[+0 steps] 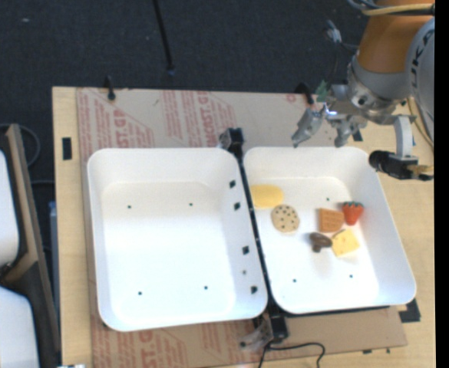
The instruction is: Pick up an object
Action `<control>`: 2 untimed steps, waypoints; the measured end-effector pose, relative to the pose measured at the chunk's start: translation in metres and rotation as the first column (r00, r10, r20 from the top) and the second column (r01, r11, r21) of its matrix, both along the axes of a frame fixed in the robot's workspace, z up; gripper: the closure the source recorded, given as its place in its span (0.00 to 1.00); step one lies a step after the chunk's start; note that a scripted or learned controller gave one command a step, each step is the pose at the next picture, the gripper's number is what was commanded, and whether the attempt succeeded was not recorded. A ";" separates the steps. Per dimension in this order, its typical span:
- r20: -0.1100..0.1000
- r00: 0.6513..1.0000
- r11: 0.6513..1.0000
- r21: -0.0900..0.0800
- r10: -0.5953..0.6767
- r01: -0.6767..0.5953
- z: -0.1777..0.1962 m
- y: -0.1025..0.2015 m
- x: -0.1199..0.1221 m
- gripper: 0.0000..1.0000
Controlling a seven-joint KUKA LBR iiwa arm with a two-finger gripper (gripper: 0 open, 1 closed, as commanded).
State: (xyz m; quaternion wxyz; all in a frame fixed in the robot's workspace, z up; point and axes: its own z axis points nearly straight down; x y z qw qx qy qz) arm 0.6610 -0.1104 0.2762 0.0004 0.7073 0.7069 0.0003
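Six food items (285, 218) in right bin (389, 263).

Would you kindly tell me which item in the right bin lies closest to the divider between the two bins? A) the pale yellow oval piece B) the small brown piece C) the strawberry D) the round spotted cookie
A: the pale yellow oval piece lies right beside the divider, while the cookie, the small brown piece and the strawberry sit farther toward the right of the right bin.
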 end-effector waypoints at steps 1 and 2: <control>-0.007 1.000 1.000 0.000 -0.002 0.002 -0.078 -0.017 -0.062 0.00; -0.010 1.000 1.000 0.001 0.001 -0.001 -0.181 0.003 -0.050 0.00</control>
